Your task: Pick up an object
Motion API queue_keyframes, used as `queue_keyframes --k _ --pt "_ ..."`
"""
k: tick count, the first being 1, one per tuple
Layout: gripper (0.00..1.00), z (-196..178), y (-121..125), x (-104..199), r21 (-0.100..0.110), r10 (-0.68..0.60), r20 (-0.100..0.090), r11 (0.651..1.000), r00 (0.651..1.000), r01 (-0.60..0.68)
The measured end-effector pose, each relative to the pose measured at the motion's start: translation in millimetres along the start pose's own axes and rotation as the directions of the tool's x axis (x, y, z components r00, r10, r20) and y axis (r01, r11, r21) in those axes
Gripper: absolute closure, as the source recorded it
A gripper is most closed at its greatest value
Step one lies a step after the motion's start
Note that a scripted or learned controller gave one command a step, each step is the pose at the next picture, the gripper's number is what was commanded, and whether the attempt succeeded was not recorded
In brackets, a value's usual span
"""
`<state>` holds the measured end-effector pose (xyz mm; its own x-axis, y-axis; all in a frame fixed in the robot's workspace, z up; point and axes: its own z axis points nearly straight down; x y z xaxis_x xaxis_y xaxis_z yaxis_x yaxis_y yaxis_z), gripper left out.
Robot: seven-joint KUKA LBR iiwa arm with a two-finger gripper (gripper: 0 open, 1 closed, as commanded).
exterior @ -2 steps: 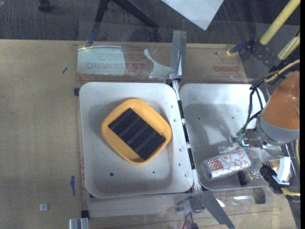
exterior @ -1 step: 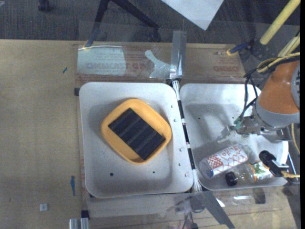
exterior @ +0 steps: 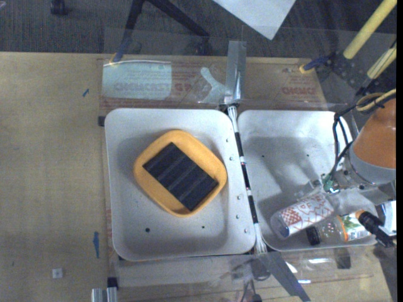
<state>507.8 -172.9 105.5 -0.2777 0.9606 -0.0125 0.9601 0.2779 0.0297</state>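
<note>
I cannot tell the gripper's (exterior: 327, 190) state above the patterned tube (exterior: 303, 214) in the right bin's (exterior: 277, 137) near corner; the crowding bottle (exterior: 343, 228) risks a slip.

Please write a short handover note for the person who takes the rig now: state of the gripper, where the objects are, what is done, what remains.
Gripper: low in the right bin, at its near right corner, over the patterned white tube; grasp not visible.
Clear bottle with orange cap: beside the tube, same corner.
Yellow tray with dark slatted insert: lying in the left bin.
Done: arm is down at the objects.
Left: confirm a grasp, then lift.
</note>
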Motion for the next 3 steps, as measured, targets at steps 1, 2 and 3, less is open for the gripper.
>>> queue_keyframes --k 1,2,3 --pt "1.0 -7.3 -2.8 -0.7 0.007 0.002 -0.002 1.0 1.0 -0.002" --pt "1.0 -61.9 36.2 47.8 0.025 -0.16 -0.014 0.987 0.987 0.161" --pt "0.0 -61.9 36.2 47.9 0.025 -0.16 -0.014 0.987 0.987 0.161"
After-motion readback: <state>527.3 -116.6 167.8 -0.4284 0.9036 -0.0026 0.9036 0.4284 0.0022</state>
